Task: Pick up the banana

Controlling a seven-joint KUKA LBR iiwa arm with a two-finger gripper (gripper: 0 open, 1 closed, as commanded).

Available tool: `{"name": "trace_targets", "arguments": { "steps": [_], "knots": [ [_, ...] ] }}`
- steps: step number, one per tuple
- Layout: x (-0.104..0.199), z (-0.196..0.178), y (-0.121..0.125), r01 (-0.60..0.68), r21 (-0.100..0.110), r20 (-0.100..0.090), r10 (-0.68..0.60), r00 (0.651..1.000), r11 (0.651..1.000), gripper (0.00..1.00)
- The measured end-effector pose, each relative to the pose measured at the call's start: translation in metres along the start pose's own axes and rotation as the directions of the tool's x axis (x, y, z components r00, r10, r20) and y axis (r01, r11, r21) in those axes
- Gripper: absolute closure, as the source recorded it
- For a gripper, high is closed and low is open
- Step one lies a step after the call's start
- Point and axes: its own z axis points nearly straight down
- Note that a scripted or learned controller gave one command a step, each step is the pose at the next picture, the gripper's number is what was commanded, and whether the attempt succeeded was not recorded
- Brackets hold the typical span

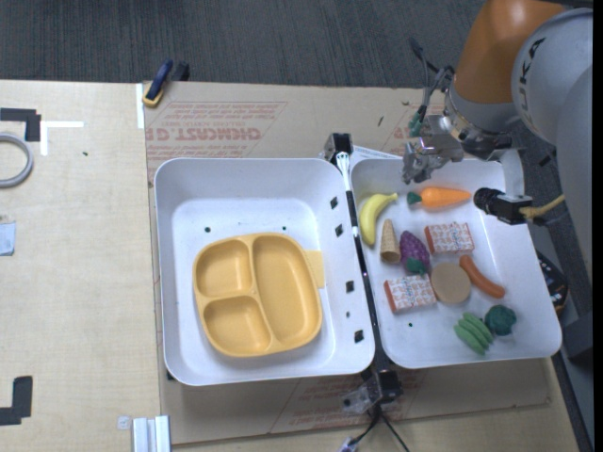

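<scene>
The banana [374, 215] is lying open at twelve o'clock, with the cone [390, 240] crowding its five o'clock and the bin wall [347, 217] hemming its nine.

A single fixed camera looks down on the tabletop [85, 252] at a slant from above, far enough to take in both white bins, the left bin [179, 281] and the right bin [528, 299], with the arm [537, 55] entering from the right.

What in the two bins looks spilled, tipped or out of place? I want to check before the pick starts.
Nothing stands out. The banana lies flat by the right bin's left wall, beside the cone. The other toy foods lie apart. The yellow tray sits level in the left bin. The gripper hangs over the right bin's upper edge.
</scene>
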Motion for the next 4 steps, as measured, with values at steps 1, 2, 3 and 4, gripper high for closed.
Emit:
{"name": "trace_targets", "arguments": {
  "steps": [1,2,3,4],
  "knots": [
    [0.0,0.0,0.0,0.0,0.0,0.0,0.0,1.0,1.0,0.0],
    [-0.028,0.1,-0.014,-0.014,0.002,-0.001,0.014,1.0,1.0,0.0],
    [0.039,0.0,0.003,-0.128,0.001,0.0,0.128,0.992,0.992,0.0],
    [0.039,0.0,0.003,-0.127,0.001,0.0,0.127,0.992,0.992,0.0]
  ]
}}
